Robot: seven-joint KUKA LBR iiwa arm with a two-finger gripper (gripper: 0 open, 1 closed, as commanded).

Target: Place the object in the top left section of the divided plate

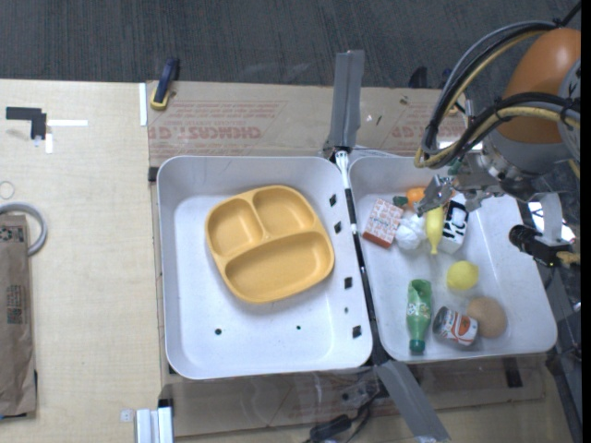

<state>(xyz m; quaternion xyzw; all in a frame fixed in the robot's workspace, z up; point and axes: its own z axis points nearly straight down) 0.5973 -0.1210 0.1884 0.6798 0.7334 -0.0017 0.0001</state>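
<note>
The yellow divided plate [270, 243] lies in the left bin, with two small sections at its far side and one large section nearer me. My gripper [441, 199] hangs low over the back of the right bin, right above a cluster of a yellow banana [432, 230], a black-and-white item [453, 224] and a small orange piece [416, 194]. The gripper body hides what is directly under it. Nothing lies on the plate.
The right bin [531, 340] also holds a red-and-white box [382, 221], a white lump [407, 234], a lemon [463, 274], a green bottle [418, 314], a can [454, 327] and a brown egg-shaped item [488, 316]. A grey divider post [347, 109] stands between the bins.
</note>
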